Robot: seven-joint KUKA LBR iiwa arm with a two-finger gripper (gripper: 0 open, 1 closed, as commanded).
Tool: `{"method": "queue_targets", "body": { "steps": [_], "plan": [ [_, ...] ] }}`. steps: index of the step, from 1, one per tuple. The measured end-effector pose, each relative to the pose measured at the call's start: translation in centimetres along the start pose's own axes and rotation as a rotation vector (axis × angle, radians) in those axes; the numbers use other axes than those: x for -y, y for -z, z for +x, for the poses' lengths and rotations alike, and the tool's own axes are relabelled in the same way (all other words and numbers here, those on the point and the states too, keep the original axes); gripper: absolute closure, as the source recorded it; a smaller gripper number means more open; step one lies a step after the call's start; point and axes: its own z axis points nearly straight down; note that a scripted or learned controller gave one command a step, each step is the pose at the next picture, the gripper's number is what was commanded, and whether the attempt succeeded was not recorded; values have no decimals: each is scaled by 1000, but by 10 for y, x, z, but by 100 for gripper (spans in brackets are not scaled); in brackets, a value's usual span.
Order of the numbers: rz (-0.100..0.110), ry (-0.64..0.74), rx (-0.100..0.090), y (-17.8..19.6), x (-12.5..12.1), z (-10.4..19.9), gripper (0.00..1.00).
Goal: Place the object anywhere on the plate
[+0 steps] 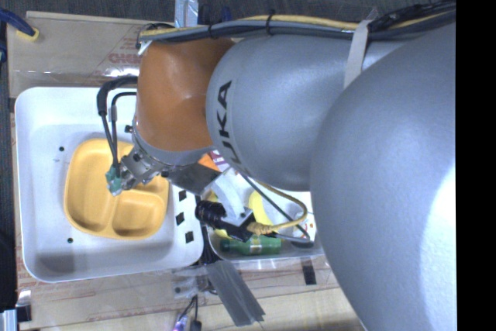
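- Plate [85,194] first! Where is it?
- The yellow plate lies in the left bin [31,167]. It has a big part and a smaller part, with a low wall between them.
- Where is the gripper [116,181]?
- It hangs low over the plate, near the plate's middle, by that low wall.
- Is it open or closed?
- I cannot tell. It is small and dark from up here.
- Does it hold the object?
- I cannot tell that either. A little green bit [113,184] shows at its tip, just over the plate. It may be a thing, or a piece of the gripper.
- What is the big grey shape?
- That is the arm [325,128]. It comes in from the right and hides most of the right bin [256,260]. Its orange band [174,97] sits just above the gripper.
- What peeks out in the right bin?
- A green thing [252,246] near the bin's front edge, a yellow thing [260,209] just behind it, and an orange bit [211,160] close under the arm.
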Motion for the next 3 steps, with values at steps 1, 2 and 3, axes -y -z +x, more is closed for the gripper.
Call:
{"method": "queue_targets", "body": {
  "steps": [1, 2, 3],
  "plan": [
    [0, -168, 1, -47, 64, -87, 100],
    [-1, -156, 0, -16, 37, -44, 100],
    [-4, -10, 2, 63, -3, 18, 100]
  ]
}}
